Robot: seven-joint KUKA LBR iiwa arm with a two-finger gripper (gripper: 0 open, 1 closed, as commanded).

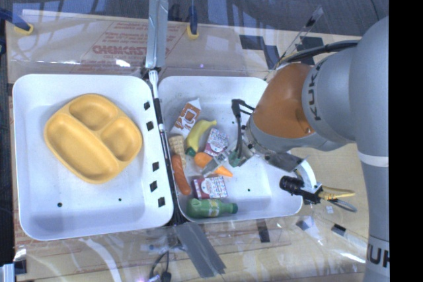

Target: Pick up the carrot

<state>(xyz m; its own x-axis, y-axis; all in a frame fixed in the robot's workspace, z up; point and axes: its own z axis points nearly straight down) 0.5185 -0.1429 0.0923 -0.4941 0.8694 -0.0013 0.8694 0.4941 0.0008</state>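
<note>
Grey and orange, the arm (310, 109) is nearest the camera; it reaches from the right and bends down into the right bin (264, 198), probably to get at the pile there. Its pincer (236, 156) is low among the items, and I cannot tell how it stands. This bin holds the carrot (180, 174), which lies along the left wall, a little apart from the pincer, plus a banana (199, 133), a green bottle (211, 209) near the front wall and some small packets (210, 187). On the tabletop, the left bin (39, 214) holds a yellow divided plate (92, 137).
</note>
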